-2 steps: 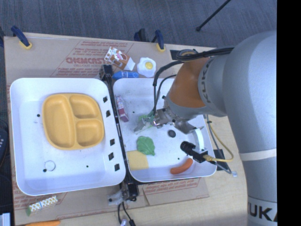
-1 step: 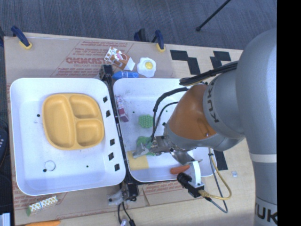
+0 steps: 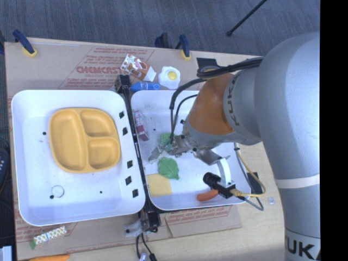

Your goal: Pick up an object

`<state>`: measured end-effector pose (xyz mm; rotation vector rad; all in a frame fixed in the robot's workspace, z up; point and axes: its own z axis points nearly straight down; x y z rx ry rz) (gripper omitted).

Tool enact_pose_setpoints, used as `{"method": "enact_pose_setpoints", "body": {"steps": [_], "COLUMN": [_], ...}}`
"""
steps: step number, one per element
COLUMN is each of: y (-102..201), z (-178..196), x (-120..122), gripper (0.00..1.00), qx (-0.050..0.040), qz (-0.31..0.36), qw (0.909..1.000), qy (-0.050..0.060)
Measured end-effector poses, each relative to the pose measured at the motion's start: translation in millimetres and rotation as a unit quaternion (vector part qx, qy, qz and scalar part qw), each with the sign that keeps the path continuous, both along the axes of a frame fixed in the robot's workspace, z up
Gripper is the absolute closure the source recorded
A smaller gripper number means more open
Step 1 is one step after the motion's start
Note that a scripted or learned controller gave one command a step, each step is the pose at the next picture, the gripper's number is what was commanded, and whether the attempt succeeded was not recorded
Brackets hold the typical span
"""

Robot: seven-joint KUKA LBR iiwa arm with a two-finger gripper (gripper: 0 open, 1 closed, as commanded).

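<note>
Seen from above at a slant: two shallow white plastic bins side by side on a cardboard-covered bench (image 3: 81,64).

In the left bin (image 3: 27,162), a yellow sectioned tray (image 3: 84,139), smooth, rounded at the corners, with three compartments, lying flat near the bin's far edge; a small clear ring (image 3: 57,191) near the front left corner.

In the right bin (image 3: 163,99), reached into from the right by a grey arm with an orange band (image 3: 209,110) above the wrist. Gripper (image 3: 169,144) low near the bin's middle, at a small crumpled green piece (image 3: 165,140); fingers too hidden by the wrist to tell whether spread or pressed together, or whether anything sits between them.

Just in front of the gripper, a leaf-shaped green toy (image 3: 169,168), ruffled and matte, long axis running from the far edge toward the front edge, slightly tilted. Touching its front end, a flat pale yellow wedge (image 3: 159,185) by the bin's front left corner. Toward the front right edge, a smooth orange carrot-like stick (image 3: 207,196), long axis lying along that edge, one end under a black cable fitting.

Beyond the bins' far edges, on the bench: a printed snack packet (image 3: 134,66), a blue object (image 3: 144,86), a white and yellow fried-egg toy (image 3: 170,76).
</note>
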<state>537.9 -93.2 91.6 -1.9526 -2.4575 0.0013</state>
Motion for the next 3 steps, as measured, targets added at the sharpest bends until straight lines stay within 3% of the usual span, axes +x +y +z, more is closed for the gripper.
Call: {"method": "enact_pose_setpoints", "body": {"steps": [1,2,3], "y": [0,0,-7], "z": [10,10,-1], "x": [0,0,-56], "gripper": [1.0,0.0,0.0], "qx": [0.0,-0.0001,0.0], "qz": [0.002,0.002,-0.177], "qw": [1.0,1.0,0.9843], "qy": [0.001,0.001,0.002]}}
